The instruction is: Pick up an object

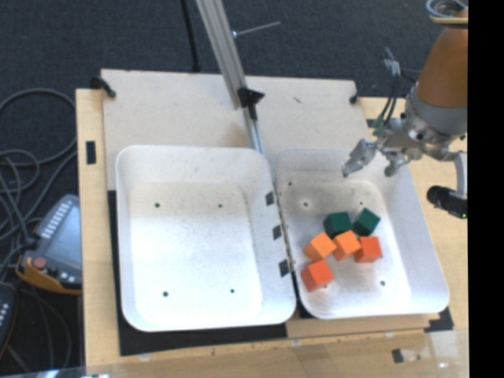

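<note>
A pale wooden bench [94, 235] carries a flat off-white board [181, 105] and, on top of that, two shallow white plastic bins side by side. The left white bin [197, 239] is the wider of the two, its speckled floor marked by a few small dark dots. The right white bin [409, 278] touches it along a shared edge where small dark clips sit. A slanted silver aluminium post [224, 46] rises from the back of the bench, just behind the seam between the bins.

The grey robot arm with its orange band [442, 69] comes in from the right, above the back right corner of the right bin. Its two-finger gripper [372, 158] hangs over the back rim of that bin with its grey fingers [354, 160] spread apart and nothing between them, well apart from the blocks.

The blocks lie clustered near the middle of the right bin's floor. Two dark green cubes, one [339, 224] just beside the other [366, 222], sit at the back of the cluster. In front of them three orange cubes [345, 245] stand in a row, touching, and a fourth orange cube [318, 275] rests nearer the front, close to the left wall.

Left of the bench, dark cables [24, 156] and a grey handheld pendant [55, 239] lie on the dark carpet.
</note>
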Tool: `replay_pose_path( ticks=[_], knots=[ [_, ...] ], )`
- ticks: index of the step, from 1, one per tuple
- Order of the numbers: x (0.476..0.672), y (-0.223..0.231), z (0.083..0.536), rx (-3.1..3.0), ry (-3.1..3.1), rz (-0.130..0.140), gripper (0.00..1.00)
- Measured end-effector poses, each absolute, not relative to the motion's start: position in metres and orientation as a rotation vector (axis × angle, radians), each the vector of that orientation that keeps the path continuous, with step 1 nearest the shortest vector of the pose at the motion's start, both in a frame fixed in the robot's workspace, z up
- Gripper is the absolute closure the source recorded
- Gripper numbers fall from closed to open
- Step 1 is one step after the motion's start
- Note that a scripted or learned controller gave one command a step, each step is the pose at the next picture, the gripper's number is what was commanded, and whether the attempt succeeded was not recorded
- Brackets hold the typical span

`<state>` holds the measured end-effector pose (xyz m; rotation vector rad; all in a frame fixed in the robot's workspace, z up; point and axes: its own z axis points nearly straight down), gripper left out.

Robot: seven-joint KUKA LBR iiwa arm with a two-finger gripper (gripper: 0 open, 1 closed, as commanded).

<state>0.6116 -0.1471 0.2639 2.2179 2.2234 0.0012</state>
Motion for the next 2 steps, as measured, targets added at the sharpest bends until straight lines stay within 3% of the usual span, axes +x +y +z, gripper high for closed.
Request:
replay_pose_path(
  ticks=[1, 2],
  knots=[
    [0.605, -0.148, 0.118, 2.219, 2.222, -0.002, 0.0],
    [0.588, -0.117, 0.099, 2.211, 2.217, 0.003, 0.0]
  ],
)
